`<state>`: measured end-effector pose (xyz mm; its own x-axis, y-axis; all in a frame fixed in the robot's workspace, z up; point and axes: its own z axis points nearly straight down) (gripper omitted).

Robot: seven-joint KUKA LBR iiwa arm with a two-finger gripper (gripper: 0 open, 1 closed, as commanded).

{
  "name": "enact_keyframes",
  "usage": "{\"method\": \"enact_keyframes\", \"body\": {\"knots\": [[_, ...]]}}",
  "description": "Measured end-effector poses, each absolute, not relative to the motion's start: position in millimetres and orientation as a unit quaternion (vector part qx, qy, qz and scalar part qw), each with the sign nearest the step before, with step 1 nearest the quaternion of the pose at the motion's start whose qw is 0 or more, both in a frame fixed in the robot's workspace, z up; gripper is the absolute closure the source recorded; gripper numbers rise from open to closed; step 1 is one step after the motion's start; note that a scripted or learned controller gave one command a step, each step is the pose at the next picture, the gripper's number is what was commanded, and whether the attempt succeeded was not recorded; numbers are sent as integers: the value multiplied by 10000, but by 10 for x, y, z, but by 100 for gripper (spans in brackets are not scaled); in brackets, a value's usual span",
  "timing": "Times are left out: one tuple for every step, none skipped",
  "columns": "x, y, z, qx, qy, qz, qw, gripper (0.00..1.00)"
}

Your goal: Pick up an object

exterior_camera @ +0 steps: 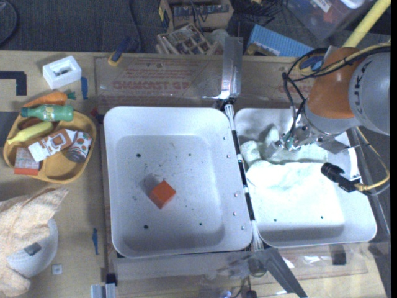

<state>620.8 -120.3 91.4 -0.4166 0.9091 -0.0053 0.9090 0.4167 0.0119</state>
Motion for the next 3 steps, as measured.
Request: {"method": "enact_keyframes", "body": {"knots": [[6221, -1218, 1030, 5419, 8404, 56, 76, 100], [6659, -741, 2045, 6487, 7610, 3, 17, 100], [6604, -609, 1868, 5504, 8349, -4, -2, 100]]}}
